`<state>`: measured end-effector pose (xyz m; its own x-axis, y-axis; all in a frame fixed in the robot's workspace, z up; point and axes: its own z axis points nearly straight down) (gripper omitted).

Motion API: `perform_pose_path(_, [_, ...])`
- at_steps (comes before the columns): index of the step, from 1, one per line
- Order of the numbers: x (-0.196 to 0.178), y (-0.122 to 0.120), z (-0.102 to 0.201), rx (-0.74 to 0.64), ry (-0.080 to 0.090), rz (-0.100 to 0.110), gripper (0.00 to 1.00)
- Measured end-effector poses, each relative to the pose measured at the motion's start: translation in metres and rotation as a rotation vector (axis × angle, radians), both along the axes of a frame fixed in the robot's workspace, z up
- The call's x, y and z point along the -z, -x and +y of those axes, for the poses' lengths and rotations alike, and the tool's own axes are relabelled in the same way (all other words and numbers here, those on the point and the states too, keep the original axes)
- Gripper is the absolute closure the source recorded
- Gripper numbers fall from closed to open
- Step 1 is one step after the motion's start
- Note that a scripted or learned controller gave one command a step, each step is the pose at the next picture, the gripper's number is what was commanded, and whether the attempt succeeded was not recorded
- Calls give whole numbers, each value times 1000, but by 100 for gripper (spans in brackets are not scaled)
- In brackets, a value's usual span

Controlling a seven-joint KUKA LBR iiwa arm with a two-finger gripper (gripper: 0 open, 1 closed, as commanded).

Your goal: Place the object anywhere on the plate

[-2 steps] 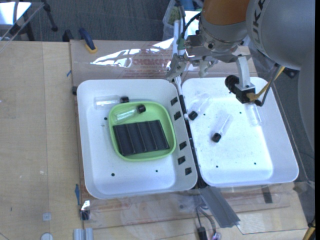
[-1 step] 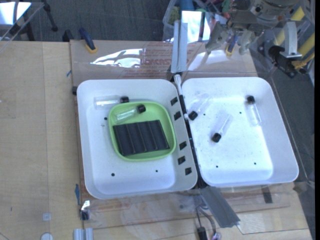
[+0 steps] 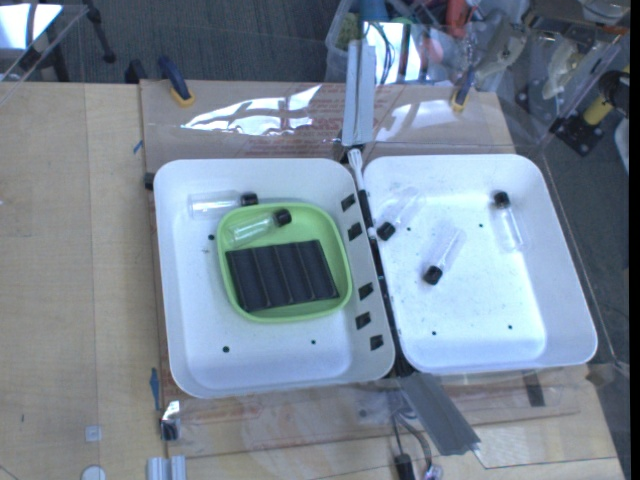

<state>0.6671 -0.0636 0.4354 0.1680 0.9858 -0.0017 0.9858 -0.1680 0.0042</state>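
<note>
Two shallow white plastic bins sit side by side on the wooden bench, left bin (image 3: 190, 348) and right bin (image 3: 520, 328), split by a divider strip with small black clips. In the left bin rests a lime-green, rounded-square plastic plate (image 3: 335, 236) bearing a flat, dark, ribbed rectangular block (image 3: 281, 275), matte and segmented into four bars. One clear plastic vial with a black cap (image 3: 258, 227) lies on the plate's upper edge, above the block, so the placement looks already met for that piece. A second clear vial (image 3: 215, 204) lies off the plate, near the bin's upper left wall. In the right bin, three more clear black-capped vials lie well apart: one near the divider (image 3: 395, 215), one mid-bin (image 3: 441, 255), one toward the far right (image 3: 507, 220). All lie on their sides; being smooth cylinders, they would probably roll if nudged. Gripper state: cannot tell.
</note>
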Motion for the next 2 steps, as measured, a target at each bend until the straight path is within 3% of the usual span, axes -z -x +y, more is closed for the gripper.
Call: perform_pose_path(2, [1, 0, -103, 220, 0, 0, 0])
